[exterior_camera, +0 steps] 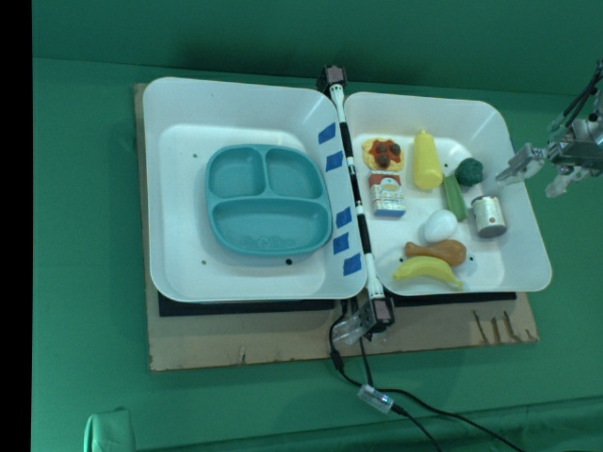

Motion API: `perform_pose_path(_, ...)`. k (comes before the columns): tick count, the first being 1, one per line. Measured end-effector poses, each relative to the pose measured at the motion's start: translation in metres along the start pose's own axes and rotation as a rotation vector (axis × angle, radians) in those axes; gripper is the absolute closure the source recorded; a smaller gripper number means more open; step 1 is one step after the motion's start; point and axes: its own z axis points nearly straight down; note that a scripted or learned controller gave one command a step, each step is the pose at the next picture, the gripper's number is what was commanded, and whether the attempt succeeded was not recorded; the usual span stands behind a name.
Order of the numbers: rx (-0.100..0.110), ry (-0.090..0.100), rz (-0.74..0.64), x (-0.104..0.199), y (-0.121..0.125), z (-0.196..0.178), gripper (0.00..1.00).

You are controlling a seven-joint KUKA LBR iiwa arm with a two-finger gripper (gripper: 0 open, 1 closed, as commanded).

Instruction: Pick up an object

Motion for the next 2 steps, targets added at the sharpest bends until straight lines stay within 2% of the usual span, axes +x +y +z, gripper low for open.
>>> perform_pose_path(1, -0.015, -0.009, 0.000, -0.007, 0.042, 0.141, 0.00)
perform_pose_path(2, -0.010, -0.004, -0.003, -0.003, 0.107, 0.183, 0.00)
